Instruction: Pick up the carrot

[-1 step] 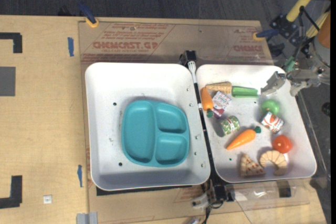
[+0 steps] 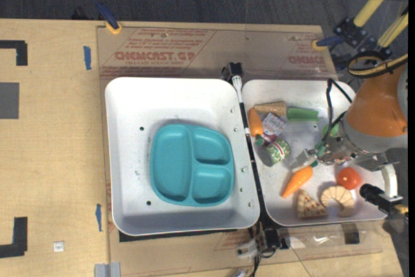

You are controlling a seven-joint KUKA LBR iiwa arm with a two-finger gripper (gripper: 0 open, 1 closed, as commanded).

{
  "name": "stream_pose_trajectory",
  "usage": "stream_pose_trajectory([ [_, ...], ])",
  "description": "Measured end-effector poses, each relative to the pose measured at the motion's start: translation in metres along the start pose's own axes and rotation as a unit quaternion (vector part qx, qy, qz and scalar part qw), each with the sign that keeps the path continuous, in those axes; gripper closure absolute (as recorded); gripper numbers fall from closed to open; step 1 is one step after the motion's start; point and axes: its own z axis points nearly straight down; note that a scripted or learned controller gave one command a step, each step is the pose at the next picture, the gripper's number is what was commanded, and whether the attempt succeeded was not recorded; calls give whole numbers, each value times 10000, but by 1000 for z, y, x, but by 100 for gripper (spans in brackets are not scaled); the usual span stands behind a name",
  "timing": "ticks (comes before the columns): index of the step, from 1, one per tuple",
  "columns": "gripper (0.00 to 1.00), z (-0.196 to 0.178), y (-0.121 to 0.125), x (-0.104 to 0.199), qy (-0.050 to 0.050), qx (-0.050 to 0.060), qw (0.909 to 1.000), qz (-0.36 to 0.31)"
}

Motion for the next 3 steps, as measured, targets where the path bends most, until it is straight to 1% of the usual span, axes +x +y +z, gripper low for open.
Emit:
stream_pose_trajectory([
  [1,0,7,-20,38,-13,-24,9829,1841],
  [2,100,-4,-18,37,-25,-53,9827,1849],
  [3,100,-91,20,61,9,2,9889,1486],
])
